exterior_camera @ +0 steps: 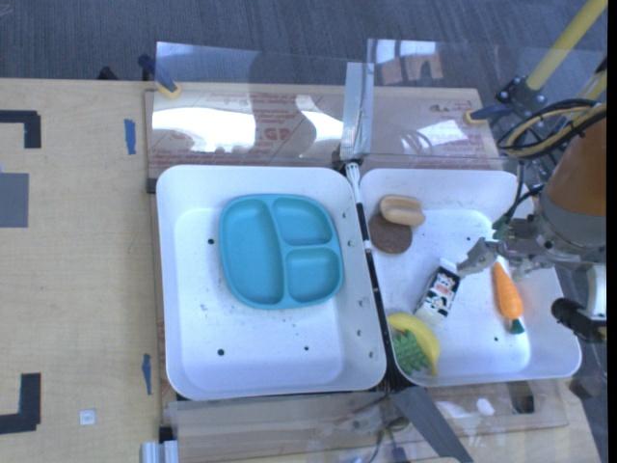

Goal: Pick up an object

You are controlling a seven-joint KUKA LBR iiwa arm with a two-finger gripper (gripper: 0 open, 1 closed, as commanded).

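Both bins, the left (183, 258) and the right (540, 355), look like smooth white plastic with a soft sheen, the left one speckled with dark flecks. The turquoise tray (280, 249) is smooth, matt plastic. The bench (77, 258) is pale, matt wood. Clear glossy sheets (251, 95) stand at the far side, catching glare. The carrot (507, 293) looks shiny plastic.

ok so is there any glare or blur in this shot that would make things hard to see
In the camera view, bright glare washes over the clear plastic panels behind the bins, hiding what lies under them; the teal three-compartment plate and the orange toy carrot are evenly lit and sharp; the small black-and-white carton is too small for its print to be read; the grey gripper looks slightly soft.
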